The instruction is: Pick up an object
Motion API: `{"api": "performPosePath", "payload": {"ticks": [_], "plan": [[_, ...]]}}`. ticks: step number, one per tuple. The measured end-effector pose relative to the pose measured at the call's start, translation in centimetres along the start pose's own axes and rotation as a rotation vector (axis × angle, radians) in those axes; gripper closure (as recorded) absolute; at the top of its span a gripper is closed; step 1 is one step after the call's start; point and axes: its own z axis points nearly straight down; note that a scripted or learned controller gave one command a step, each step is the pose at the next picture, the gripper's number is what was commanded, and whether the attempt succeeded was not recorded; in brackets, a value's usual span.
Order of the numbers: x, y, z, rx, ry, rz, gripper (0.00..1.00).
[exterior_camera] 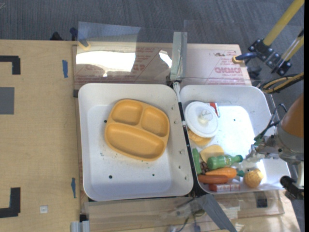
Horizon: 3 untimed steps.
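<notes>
Approach step: the pincer (254,151) hangs over the right bin (260,100) — grip state I cannot tell — next, descend onto the bottle (223,161).

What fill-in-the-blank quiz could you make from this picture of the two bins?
1. The orange divided plate lies in the ____ bin.
2. That plate has ____ compartments.
3. The carrot lies in the ____ bin.
4. The round lid beside the bins' shared wall is ____ in colour.

Missing words: left; three; right; white
</notes>
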Motion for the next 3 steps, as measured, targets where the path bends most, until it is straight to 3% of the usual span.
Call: {"api": "performPosePath", "payload": {"ticks": [1, 2, 3], "plan": [[-1.0, 2.9, -12.1, -0.003, -0.003, -0.197, 1.00], [-0.3, 0.2, 0.0, -0.001, -0.001, -0.079, 1.00], [4.3, -0.7, -7.7, 0.000, -0.001, -0.391, 1.00]]}}
